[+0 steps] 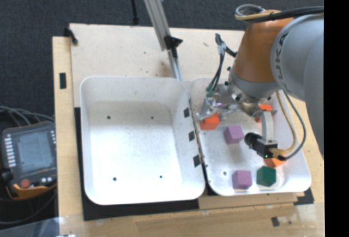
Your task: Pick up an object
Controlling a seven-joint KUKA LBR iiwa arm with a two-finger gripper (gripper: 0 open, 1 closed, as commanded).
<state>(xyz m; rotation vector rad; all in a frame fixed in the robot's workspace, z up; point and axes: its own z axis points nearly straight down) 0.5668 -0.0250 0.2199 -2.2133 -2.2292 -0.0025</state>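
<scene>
The wooden surface (136, 50) takes up most of what I can see, a pale board with two shallow white bins sitting side by side on it. The left bin (90, 121) is the roomier-looking of the two from here, its floor speckled and dotted with a few dark marks. The right bin (294, 184) is crowded by the arm (294, 50), which comes in from the right, grey with its orange band bulging over the bin's upper half and hiding that part of it. A slim metal pole (155, 12) slants down from the top toward the gap between the bins. Off the board at the lower left sits a grey handheld control pendant (30, 156) with a screen.

Under the wrist, the gripper (210, 113) hangs low over the near-left part of the right bin, close to the wall shared with the other bin. An orange block (210, 121) sits right at its tips, touching or nearly so; whether the fingers are apart or clamped on it, I cannot tell from this angle.

Loose on the bin floor lie a purple cube (233, 134) just right of the orange one, a second purple cube (241, 179) near the front edge, and a green cube (266, 177) just beside that.
</scene>
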